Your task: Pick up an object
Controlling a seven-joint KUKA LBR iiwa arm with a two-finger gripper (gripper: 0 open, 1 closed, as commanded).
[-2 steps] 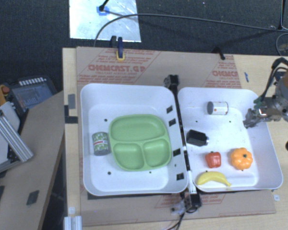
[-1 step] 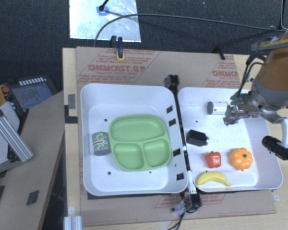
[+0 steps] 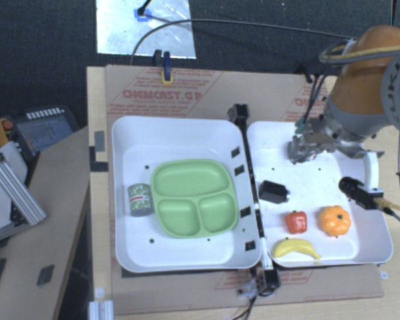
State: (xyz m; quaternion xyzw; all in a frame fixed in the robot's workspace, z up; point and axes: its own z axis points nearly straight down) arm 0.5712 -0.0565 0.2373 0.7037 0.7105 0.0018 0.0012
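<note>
The right bin [image 3: 380, 249] holds a black block [image 3: 273, 192], a red pepper [image 3: 295, 222], an orange pumpkin-like fruit [image 3: 335, 220] and a yellow banana [image 3: 296, 249]. My gripper [image 3: 305, 149] hangs over the upper left part of the right bin, above and to the right of the black block. Nothing shows between its tips. In the left bin [image 3: 123, 172] sit a green divided plate [image 3: 191, 197] and a small can [image 3: 140, 199] just left of it.
A black divider [image 3: 248, 179] runs between the two bins. A black fixture [image 3: 360, 192] sits at the right bin's right side. Cables [image 3: 253, 25] cross the dark floor behind the bench. A metal sheet [image 3: 143, 15] lies at the back left.
</note>
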